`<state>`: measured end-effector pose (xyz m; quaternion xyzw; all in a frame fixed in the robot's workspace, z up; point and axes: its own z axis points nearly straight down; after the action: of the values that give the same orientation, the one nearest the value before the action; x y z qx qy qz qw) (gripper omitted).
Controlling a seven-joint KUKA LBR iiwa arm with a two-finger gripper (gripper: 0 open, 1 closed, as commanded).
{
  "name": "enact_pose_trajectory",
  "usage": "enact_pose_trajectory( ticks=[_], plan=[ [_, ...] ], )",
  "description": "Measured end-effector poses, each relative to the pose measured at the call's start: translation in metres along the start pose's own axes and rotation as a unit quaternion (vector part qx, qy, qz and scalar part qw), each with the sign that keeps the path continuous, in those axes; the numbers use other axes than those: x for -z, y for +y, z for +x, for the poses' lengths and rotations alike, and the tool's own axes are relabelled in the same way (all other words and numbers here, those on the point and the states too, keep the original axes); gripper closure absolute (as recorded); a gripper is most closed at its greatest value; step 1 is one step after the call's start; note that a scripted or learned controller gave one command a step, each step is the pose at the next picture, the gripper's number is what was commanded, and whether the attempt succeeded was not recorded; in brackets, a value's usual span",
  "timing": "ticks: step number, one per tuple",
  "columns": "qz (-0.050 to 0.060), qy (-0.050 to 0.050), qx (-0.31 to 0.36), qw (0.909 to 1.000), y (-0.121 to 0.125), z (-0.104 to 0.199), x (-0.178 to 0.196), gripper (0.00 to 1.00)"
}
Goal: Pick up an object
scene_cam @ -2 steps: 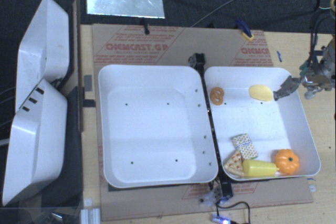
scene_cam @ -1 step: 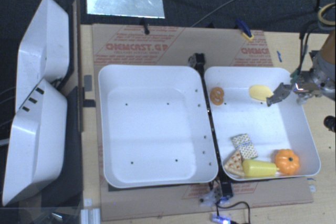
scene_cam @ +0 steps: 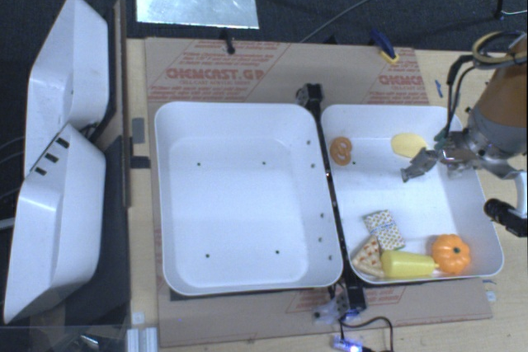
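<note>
Yellow disc (scene_cam: 408, 145) lies just beside the gripper (scene_cam: 422, 164) — whether it is apart or together, I cannot tell; a descent could nudge it away.

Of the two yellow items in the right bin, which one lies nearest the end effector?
The pale yellow disc near the bin's far wall, just left of the end effector. The other, a brighter yellow elongated piece, lies at the near edge beside the orange pumpkin.

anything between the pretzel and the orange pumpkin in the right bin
In the camera view, a checkered cracker lies roughly between the pretzel and the orange pumpkin; otherwise that stretch is bare white floor of the right bin.
</note>
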<state>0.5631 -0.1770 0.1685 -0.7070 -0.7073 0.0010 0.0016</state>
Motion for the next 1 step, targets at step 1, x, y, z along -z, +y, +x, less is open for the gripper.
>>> enact_pose_trajectory(
  ticks=[1],
  plan=[
    [0.0, 0.0, 0.0, 1.0, 0.0089, -0.0024, -0.0504, 0.0]
  ],
)
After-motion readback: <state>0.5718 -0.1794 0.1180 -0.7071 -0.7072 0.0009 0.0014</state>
